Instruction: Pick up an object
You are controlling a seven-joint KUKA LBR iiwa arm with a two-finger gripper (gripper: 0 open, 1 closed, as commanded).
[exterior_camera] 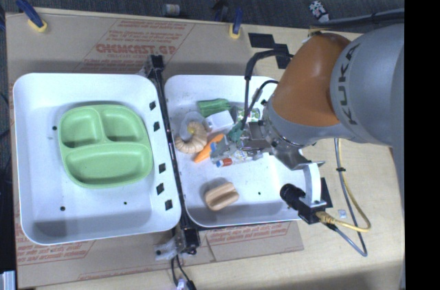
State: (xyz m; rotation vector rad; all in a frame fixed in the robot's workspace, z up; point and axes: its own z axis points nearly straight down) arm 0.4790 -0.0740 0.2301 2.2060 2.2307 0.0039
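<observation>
The right bin [206, 216] holds a small pile of toy food. A green piece [213, 106] lies at the back, with a white piece [218, 120] just in front of it. A tan croissant-like piece [188, 142] and an orange carrot [208, 148] lie in the middle. A brown bun [221, 195] sits alone near the front. My gripper [237, 144] reaches in from the right and hangs low over the pile beside the carrot, over a small coloured item [223, 161]. The wrist hides the fingers.
The left bin [34, 165] holds a green divided plate [105, 144]. A black divider [163, 137] runs between the bins. The arm's grey and orange body [330, 93] covers the right bin's right side. Cables [347, 213] trail over the bench at the right.
</observation>
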